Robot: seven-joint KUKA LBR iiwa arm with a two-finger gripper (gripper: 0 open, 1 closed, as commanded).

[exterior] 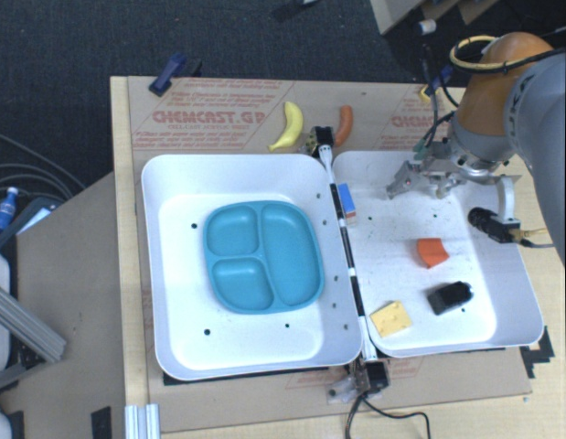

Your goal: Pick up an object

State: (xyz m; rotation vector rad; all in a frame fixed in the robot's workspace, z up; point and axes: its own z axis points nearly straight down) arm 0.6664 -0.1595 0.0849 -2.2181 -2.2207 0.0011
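- Reaching in from the right with the grey arm (534,99), its orange band (488,94) sitting just above the wrist.
- Hanging the gripper (424,179) over the far part of the right bin (491,323), above a bare white patch of floor.
- Not showing clearly how wide the gripper is standing; cannot tell if open or closed.
- Seeing nothing caught in the gripper.
- Lying in the middle of the right bin, on the near side of the gripper and apart from it: a small orange block (432,251).
- Lying a little nearer than the orange block, close to it but not touching: a small black thing (449,296), too dark to name.
- Resting at the near left corner of the right bin, by the wall: a yellow wedge (389,318) looking like a piece of cheese.
- Sitting at the left edge of the right bin, against the strip between the two bins: a little blue and white thing (346,199).
- Lying flat in the middle of the left bin (173,208): a blue plate (264,254) with three parts.
- Lying on the bench (209,112) behind the bins, side by side but apart: a yellow toy banana (287,126) and an orange-red toy sausage (343,124).
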